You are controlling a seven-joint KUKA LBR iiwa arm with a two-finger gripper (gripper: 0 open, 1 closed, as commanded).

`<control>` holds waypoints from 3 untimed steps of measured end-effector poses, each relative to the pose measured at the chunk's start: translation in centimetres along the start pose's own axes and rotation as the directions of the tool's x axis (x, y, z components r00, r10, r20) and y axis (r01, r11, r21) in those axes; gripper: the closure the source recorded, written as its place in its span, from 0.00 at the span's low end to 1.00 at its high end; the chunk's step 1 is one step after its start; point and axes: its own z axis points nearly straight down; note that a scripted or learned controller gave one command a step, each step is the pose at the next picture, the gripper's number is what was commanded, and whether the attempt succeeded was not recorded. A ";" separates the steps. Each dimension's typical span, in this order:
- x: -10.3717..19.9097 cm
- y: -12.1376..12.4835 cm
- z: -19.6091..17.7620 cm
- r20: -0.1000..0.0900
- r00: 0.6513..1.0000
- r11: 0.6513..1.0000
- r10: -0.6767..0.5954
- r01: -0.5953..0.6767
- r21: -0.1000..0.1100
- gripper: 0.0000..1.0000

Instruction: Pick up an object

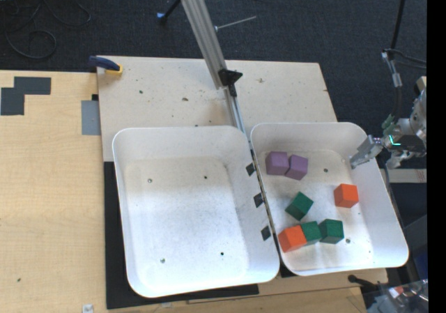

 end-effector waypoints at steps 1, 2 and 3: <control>0.3 -1.0 5.5 -0.001 1.000 1.000 0.000 0.000 0.005 0.00; 0.2 -0.5 10.1 -0.001 1.000 1.000 0.001 -0.001 0.005 0.00; 0.6 0.2 15.9 0.003 1.000 1.000 0.003 -0.003 -0.002 0.00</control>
